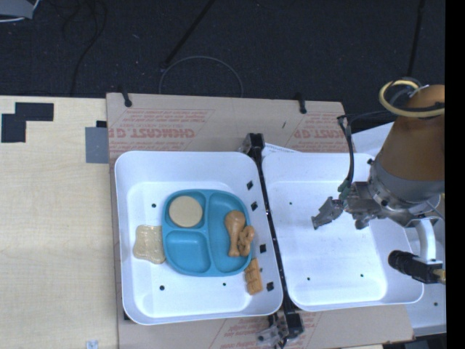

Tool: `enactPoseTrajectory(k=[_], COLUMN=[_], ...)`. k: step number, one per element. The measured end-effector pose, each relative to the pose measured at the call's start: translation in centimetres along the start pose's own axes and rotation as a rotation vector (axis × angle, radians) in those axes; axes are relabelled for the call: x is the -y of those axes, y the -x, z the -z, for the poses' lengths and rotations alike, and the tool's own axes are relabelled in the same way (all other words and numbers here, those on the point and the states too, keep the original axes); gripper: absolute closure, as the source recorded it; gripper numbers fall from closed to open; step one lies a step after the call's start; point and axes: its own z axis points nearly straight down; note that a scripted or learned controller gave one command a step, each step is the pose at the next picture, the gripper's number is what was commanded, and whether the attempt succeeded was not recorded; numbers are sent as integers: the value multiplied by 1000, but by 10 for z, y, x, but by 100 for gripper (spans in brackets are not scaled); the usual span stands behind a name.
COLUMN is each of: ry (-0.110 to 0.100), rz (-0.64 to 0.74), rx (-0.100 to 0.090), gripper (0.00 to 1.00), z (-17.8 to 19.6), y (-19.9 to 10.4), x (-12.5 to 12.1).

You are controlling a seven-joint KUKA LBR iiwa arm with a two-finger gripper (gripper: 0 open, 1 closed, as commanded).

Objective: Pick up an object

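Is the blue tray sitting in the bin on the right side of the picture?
No, the blue tray lies in the left bin, while the gripper hangs over the right bin.

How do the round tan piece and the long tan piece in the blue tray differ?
The round piece is a flat pale disc; the long piece is knobbly, darker and drumstick-like. The round piece fills the blue tray's upper-left compartment; the long piece lies lengthwise in the right compartment. Both are tan food-like items in the left bin, away from the pincer over the right bin.
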Motion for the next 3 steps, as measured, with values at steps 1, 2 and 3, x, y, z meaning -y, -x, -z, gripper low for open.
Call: enactPoseTrajectory(k=[1,2,3], ry=[13,8,5], rz=[2,1,1], rx=[2,1,0], gripper=[0,0,0], z=[6,-37,-100], y=[0,0,0], x=[-2,-5,-10])
